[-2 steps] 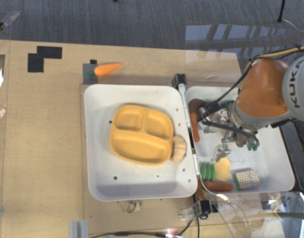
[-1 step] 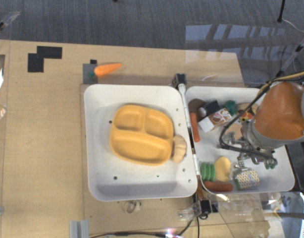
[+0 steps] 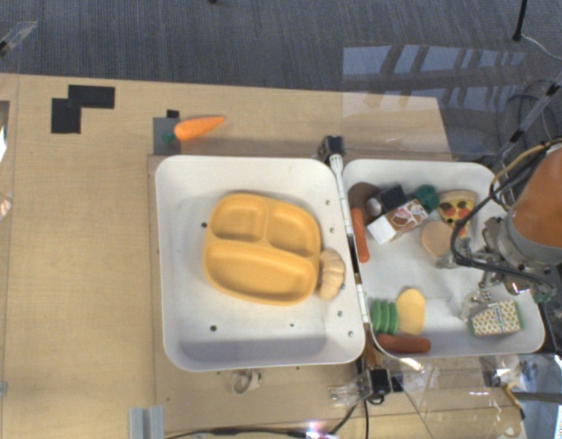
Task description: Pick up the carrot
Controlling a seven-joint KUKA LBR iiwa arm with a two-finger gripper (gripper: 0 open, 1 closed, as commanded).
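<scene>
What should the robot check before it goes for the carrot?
1. Orange tapered carrot in plain sight: ok, it lies on the wooden bench, beyond the left white bin.
2. Nothing lying on the carrot: ok.
3. Claw near the carrot: not ok, it is over the right white bin.
4. Claw free to grab: cannot tell.
5. Small dark block at the carrot's thick end touching it: cannot tell.
</scene>
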